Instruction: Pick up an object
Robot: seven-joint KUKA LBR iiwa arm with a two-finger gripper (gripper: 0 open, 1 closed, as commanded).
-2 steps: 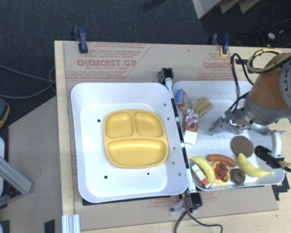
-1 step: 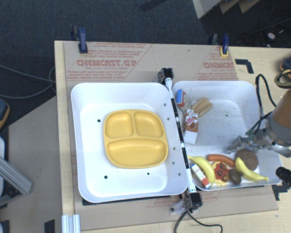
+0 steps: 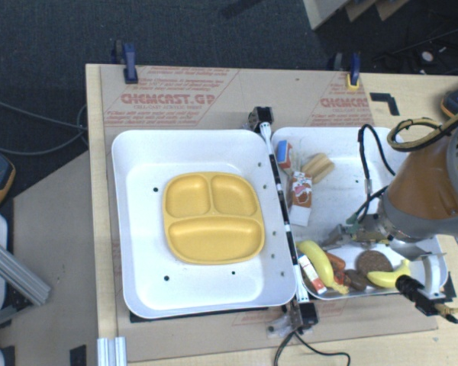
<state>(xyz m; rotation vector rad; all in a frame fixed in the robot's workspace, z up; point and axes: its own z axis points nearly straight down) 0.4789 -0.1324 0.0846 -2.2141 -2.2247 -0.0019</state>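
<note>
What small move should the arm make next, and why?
Probably a short drop straight down toward the toy food. The pincer sits low over the right bin, near the front pile: a yellow banana, a brown patty and another banana. I see nothing between its tips.

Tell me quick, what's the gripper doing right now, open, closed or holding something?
Gripper: low over the right bin, state cannot be told.

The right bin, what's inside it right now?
The right bin holds toy food: two bananas, a brown round piece, a tan piece, and small packages along its left wall. The arm covers the bin's right part.
</note>
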